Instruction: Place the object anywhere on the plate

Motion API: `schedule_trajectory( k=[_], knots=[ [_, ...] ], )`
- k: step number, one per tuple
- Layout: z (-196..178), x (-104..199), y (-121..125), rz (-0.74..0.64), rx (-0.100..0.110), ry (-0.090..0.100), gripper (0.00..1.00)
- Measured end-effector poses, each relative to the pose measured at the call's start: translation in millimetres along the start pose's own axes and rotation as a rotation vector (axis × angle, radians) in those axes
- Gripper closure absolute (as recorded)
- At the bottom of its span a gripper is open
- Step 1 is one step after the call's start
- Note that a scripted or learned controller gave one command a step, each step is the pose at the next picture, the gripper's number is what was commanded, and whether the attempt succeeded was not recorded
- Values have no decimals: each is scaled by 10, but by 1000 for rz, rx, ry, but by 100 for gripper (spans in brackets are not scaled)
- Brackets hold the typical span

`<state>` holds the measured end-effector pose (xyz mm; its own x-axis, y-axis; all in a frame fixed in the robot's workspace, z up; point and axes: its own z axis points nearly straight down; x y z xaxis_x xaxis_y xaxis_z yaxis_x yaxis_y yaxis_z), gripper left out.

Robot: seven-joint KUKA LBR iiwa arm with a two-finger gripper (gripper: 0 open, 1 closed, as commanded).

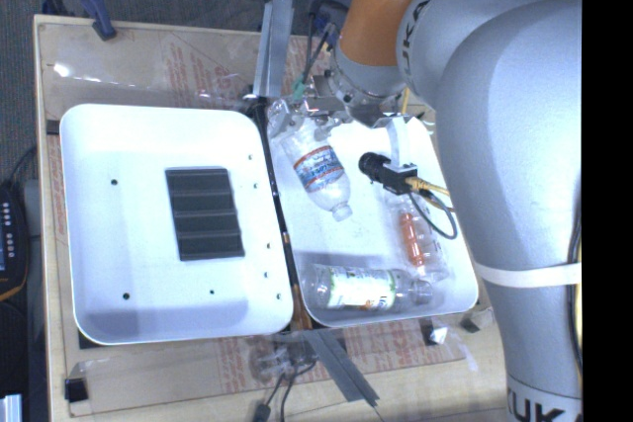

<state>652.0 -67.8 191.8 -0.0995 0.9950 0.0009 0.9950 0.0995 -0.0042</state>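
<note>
You're looking at the gripper (315, 110) hanging over the top corner of the right bin (450, 287), by the divider side. Can't tell if it's spread or pressed together; the wrist is blocking that.

The clear water bottle (321, 169) is lying right beneath it. Its base end is nearest the gripper and its long axis is running diagonally down-right, cap farthest. I'm judging that's the obj. to move; can't tell if it's being gripped.

The dark ribbed plate (205, 212) is sitting in the left bin (99, 143), well left of the gripper and a bit lower, so you're crossing both inner rims.

The green-label bottle (361, 290) and orange bottle (415, 237) are lying further below, off that path. Bare floor is showing all round the plate.
</note>
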Motion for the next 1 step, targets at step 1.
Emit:
schedule_trajectory(
  k=[1],
  knots=[
    [-298, 717, -383, -243, -2, -1, 100]
  ],
)
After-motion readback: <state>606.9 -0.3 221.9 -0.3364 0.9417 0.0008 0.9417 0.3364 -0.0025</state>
